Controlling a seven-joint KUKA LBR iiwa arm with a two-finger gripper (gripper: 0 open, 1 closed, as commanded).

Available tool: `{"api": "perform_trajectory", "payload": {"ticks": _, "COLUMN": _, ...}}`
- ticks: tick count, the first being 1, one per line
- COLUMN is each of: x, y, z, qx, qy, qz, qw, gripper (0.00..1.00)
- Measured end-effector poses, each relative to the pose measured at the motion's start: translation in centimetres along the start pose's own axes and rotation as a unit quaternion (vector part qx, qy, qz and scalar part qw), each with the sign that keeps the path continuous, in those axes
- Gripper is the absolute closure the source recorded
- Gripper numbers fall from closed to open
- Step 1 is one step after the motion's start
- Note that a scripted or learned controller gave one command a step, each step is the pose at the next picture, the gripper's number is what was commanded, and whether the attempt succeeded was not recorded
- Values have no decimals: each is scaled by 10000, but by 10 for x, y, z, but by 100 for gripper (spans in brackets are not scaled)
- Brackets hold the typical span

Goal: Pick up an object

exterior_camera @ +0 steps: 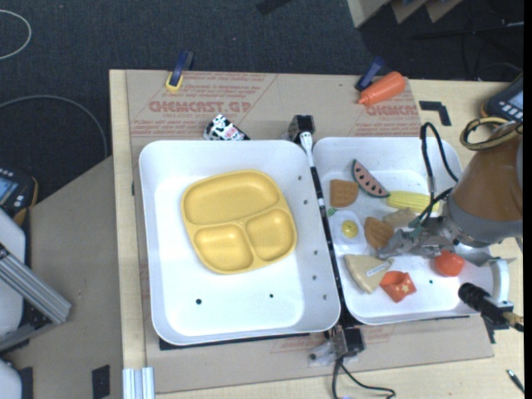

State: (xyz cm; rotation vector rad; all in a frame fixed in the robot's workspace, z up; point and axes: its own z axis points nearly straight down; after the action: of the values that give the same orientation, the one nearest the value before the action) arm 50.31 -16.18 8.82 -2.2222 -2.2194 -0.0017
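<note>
The grey arm with its orange band reaches in from the right and sets its two-finger gripper (401,241) low over the right-hand shallow white bin (378,150), among a cluster of small toy food pieces. Whether the jaws are released or clenched cannot be told: the metal parts at the tip merge with the items beneath. The nearest candidates are a brown rounded toy piece (378,232), just left of the tip, and a pale cream wedge-shaped toy piece (362,271), below it and close by. Also in this bin: a red cube-like toy (398,284), a red-orange rounded toy (450,263), a yellow corn cob toy (408,199), a watermelon slice toy (368,179), a tan rounded toy piece (342,193) and a small yellow round toy (349,229). The left-hand white bin (166,248) bears a yellow three-compartment plastic tray (239,220). Judgement: these pieces look like light, rigid moulded plastic, smooth-skinned and apt to slip or skate sideways under a poorly centred pinch; none appears fragile. The brown piece would best be taken across its narrower width, fingers straddling its middle. The wedge offers flat flanks, but lies low against the bin floor. Crowding is the main hazard: neighbours could be nudged or pinched along with the target.
</note>
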Motion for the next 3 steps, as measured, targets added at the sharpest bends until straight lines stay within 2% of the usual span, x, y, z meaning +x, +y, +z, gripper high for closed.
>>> {"api": "perform_trajectory", "payload": {"ticks": 1, "x": -1, "y": 1, "z": -13, "qx": -31, "qy": -18, "qz": 7, "qw": 10000, "gripper": 100}}
{"api": "perform_trajectory", "payload": {"ticks": 2, "x": 2, "y": 7, "z": -57, "qx": -30, "qy": -21, "qz": -15, "qw": 10000, "gripper": 100}}
{"api": "perform_trajectory", "payload": {"ticks": 3, "x": -9, "y": 10, "z": -109, "qx": -35, "qy": -25, "qz": -8, "qw": 10000, "gripper": 100}}
